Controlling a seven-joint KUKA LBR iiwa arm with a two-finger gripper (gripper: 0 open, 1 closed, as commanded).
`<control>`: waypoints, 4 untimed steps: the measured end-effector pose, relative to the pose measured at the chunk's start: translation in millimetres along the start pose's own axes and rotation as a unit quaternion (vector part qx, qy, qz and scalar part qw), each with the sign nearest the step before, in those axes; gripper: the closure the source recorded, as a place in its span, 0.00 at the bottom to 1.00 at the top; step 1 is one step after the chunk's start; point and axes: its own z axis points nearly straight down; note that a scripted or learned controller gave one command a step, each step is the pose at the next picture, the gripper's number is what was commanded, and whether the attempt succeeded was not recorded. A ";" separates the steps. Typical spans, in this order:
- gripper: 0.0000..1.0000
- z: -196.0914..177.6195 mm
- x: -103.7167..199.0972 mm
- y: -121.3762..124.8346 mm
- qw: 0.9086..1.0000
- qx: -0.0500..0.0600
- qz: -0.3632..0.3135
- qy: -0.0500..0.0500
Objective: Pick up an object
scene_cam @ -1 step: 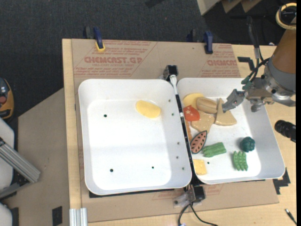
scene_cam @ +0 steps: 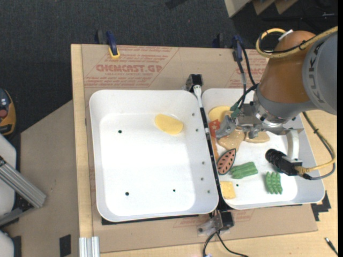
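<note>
My gripper (scene_cam: 229, 124) hangs low over the far left part of the right bin (scene_cam: 300, 197), at the end of the grey and orange arm (scene_cam: 289, 79). Right under and around it lie a yellow-orange disc (scene_cam: 216, 113), a small red piece (scene_cam: 214, 127) and a beige flat piece (scene_cam: 231, 140). The wrist hides how the gripper meets them. Nearer the front of that bin lie a brown spotted oval (scene_cam: 226, 161), a green block (scene_cam: 244, 170), a green ridged piece (scene_cam: 273, 182) and a yellow square (scene_cam: 228, 190). A pale yellow lump (scene_cam: 169, 124) lies alone in the left bin (scene_cam: 107, 197).
The wall between the two bins (scene_cam: 208, 149) runs just left of the gripper. A black fitting with a yellow cable (scene_cam: 281, 162) hangs from the arm over the right bin. Blue clamps (scene_cam: 112, 44) hold the cardboard base at the back.
</note>
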 end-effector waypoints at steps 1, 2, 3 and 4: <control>0.00 66.4 -64.1 68.1 1.000 -0.007 0.004 -0.003; 0.00 93.6 -46.1 114.3 1.000 -0.005 0.001 -0.001; 1.00 78.8 -46.3 115.2 1.000 -0.010 0.002 -0.001; 1.00 -44.8 -26.2 61.6 1.000 -0.005 0.002 -0.002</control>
